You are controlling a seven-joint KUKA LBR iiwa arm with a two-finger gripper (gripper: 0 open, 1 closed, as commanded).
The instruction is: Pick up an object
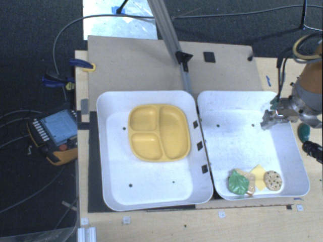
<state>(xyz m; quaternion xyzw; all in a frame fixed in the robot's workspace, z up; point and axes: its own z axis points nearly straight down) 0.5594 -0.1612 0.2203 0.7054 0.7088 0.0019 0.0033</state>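
A yellow plastic plate with three compartments [159, 133] lies in the left shallow white bin [113, 185]. In the right shallow white bin [237, 135], a green leafy piece [238, 182], a pale yellow wedge [259, 176] and a round speckled biscuit [273, 180] cluster at the near right corner. The grey arm's gripper [268, 119] hangs over that bin's far right edge.
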